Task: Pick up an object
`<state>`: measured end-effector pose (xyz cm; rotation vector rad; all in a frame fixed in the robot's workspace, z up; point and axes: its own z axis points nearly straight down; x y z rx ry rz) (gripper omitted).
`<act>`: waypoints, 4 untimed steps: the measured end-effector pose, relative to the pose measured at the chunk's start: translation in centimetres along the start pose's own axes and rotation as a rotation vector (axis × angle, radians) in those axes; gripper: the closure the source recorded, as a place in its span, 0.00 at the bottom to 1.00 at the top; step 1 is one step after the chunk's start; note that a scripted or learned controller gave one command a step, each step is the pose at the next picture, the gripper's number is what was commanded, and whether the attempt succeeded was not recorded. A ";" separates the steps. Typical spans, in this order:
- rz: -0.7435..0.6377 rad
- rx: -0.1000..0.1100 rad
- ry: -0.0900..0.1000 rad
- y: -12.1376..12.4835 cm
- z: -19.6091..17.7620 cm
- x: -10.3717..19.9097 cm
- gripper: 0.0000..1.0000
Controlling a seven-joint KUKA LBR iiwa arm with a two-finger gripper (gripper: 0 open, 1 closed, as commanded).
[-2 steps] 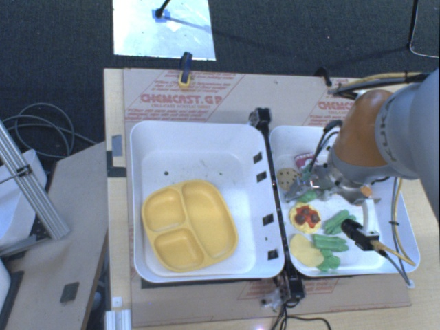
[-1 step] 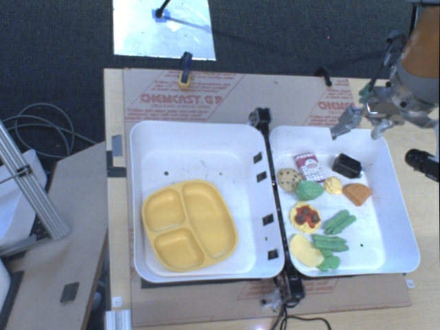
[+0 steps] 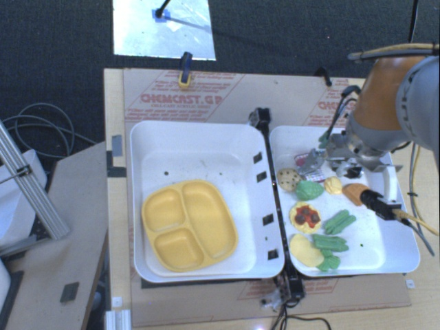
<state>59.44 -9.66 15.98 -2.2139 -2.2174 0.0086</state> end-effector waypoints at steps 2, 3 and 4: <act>0.000 -0.021 -0.002 1.8 6.0 -1.2 1.00; 0.002 -0.015 -0.003 -2.0 -1.5 -2.2 1.00; -0.005 -0.007 0.001 -6.5 -2.4 3.1 1.00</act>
